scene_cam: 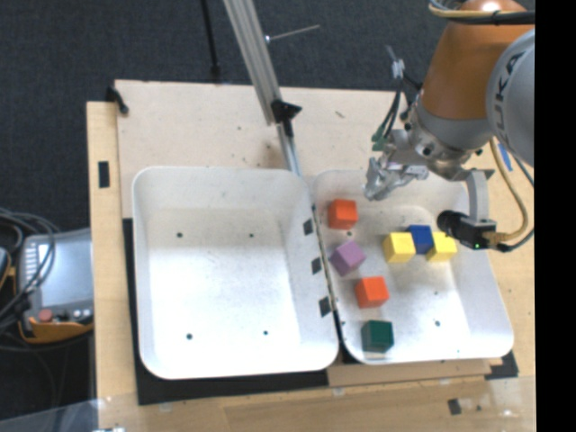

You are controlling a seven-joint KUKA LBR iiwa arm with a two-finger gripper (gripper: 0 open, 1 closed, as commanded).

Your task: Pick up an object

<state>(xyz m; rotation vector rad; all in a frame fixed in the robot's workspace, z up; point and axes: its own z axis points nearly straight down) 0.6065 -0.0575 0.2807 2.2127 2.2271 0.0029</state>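
The arm reaches in from the right, its orange band [461, 57] high over the far corner of the right bin [490, 318]. The hand [382, 184] hangs over the bin's far left part, just beyond an orange cube [342, 213]; nothing sits between its tips, and whether they are spread or pressed together cannot be told from this angle.

All the blocks lie in the right bin. A purple cube [347, 256] sits near the bin's left wall, with a second orange cube [372, 291] just beside it and a dark green cube [378, 335] at the near edge. Toward the right, a yellow cube [399, 247], a blue cube [421, 237] and another yellow cube [442, 247] touch in a row.

The left bin [225, 273] stands alongside on the bench [180, 120].
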